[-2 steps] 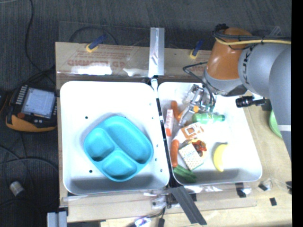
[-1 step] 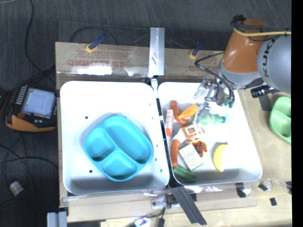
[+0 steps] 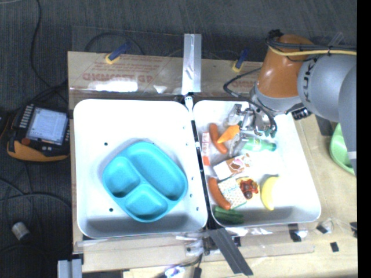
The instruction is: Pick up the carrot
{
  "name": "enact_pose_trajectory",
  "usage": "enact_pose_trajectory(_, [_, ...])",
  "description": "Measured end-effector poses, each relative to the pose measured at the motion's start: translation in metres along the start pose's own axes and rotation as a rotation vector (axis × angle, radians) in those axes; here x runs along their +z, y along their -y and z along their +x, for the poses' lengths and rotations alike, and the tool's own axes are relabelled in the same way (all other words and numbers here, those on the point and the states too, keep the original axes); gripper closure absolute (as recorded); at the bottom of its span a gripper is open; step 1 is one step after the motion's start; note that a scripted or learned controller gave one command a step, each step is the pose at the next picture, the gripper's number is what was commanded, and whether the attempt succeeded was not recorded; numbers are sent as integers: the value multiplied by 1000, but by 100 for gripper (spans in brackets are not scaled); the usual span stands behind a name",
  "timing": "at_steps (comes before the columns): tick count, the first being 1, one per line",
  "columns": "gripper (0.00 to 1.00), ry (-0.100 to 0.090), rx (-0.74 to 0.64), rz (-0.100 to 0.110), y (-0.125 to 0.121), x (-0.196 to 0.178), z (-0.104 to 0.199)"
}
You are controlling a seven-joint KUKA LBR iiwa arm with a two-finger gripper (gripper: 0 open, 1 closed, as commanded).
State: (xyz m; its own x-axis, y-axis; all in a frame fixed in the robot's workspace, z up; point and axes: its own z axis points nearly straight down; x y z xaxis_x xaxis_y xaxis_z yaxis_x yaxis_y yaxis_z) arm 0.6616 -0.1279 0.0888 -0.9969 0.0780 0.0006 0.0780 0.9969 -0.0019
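Note:
The carrot (image 3: 229, 134), a short orange piece, lies in the upper left part of the right bin (image 3: 304, 172), between a reddish sausage (image 3: 215, 134) and the gripper. My gripper (image 3: 246, 126) hangs low over the bin's back area, right beside the carrot's right end and partly above it. Its metal parts hide whether it touches the carrot. The grey arm with its orange band (image 3: 281, 71) reaches in from the upper right.
Around the carrot lie a green bottle (image 3: 259, 146), two small food packets (image 3: 236, 165), a second sausage (image 3: 219, 193), a banana (image 3: 268, 192) and a green cucumber (image 3: 229, 215). The left bin (image 3: 93, 120) holds a blue divided tray (image 3: 145, 180).

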Motion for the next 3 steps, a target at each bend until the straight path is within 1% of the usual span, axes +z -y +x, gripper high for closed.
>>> enact_pose_trajectory(1, [0,3,-157,-3,-3,-86,-1])
enact_pose_trajectory(2, [0,3,-653,-6,-1,-23,-8])
enact_pose_trajectory(3, [0,5,-872,-5,20,-63,10])
